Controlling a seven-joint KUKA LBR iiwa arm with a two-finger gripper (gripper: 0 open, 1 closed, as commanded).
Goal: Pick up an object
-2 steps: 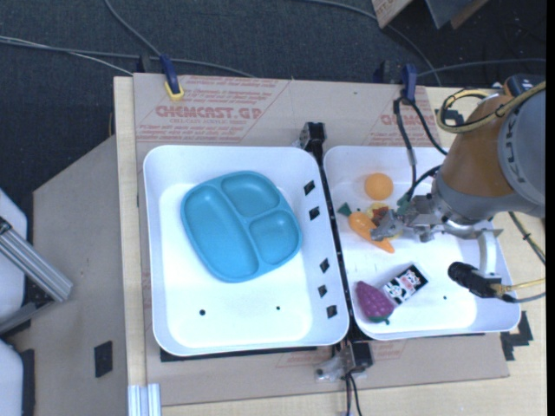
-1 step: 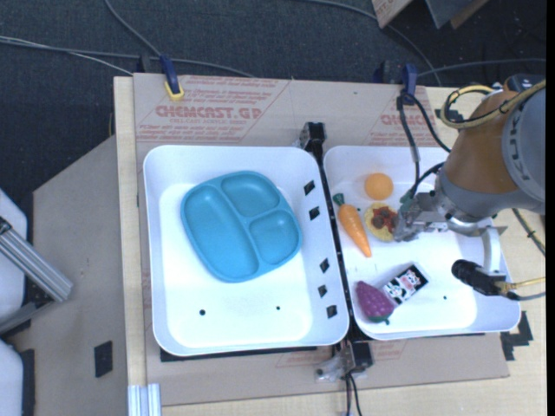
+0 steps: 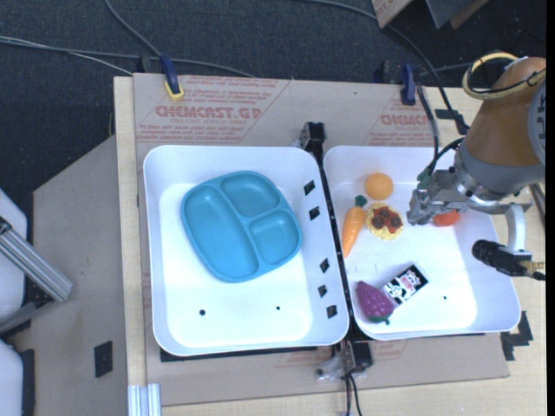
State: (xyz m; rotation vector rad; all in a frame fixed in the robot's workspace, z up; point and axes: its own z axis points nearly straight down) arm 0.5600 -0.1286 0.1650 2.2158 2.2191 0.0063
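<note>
The right bin (image 3: pixel 451 315) holds an orange ball (image 3: pixel 378 185), a carrot (image 3: pixel 352 225), a small yellow and red pastry-like toy (image 3: pixel 386 222), a purple grape bunch (image 3: pixel 373 302), a black and white carton (image 3: pixel 406 284) and a red piece (image 3: pixel 446 218). My gripper (image 3: pixel 422 210) hangs over the upper right part of this bin, just left of the red piece and right of the pastry toy. From this angle I cannot make out what, if anything, is between its tips.
The left bin (image 3: pixel 165 232) carries a blue sectioned plate (image 3: pixel 241 225). A divider with black clips (image 3: pixel 323 232) runs between the bins. The grey and orange arm (image 3: pixel 507 124) covers the right bin's far right corner. Cables lie on the floor beyond the bench.
</note>
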